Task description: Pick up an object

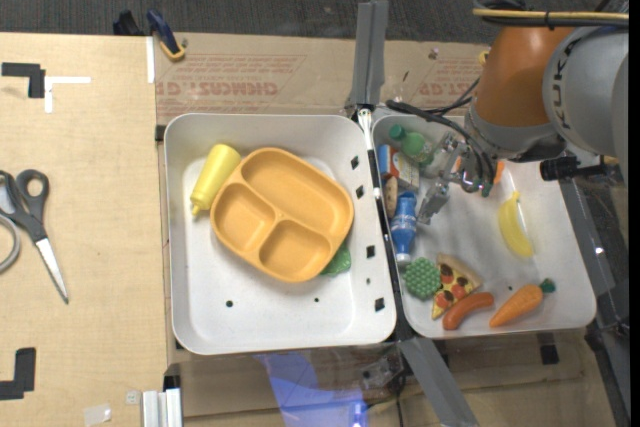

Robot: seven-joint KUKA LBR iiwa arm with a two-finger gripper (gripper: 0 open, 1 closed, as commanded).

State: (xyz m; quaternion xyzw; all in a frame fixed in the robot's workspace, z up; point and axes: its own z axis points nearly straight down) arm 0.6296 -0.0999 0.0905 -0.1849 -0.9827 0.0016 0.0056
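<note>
Two shallow white bins are seen side by side on the worktop [80, 215]. In the left bin [200, 305], a yellow divided plate [282, 212] is laid near the middle, with a yellow bottle [212, 177] touching it at its 10 o'clock and a green item [339, 262] partly hidden under its 4 o'clock edge.

The right bin [560, 305] is reached into by the arm [560, 85] from 3 o'clock. The tool [438, 193] is placed low over the bin's upper left part, just beside a blue bottle [404, 222], which lies at the tool's 7 o'clock against the bin's left wall. Whether the tool is wide or narrow cannot be told, and nothing can be made out in its grip.

A green object [410, 141] is seen at the tool's 11 o'clock near the bin's top corner. A banana [514, 225] lies at the tool's 4 o'clock, well apart. Along the bin's lower edge are set a green knobbly piece [421, 276], a pizza slice [455, 281] touching it, a sausage [467, 309] and a carrot [518, 304].

At 9 o'clock on the worktop, scissors [36, 225] are laid, well apart from both bins.
</note>
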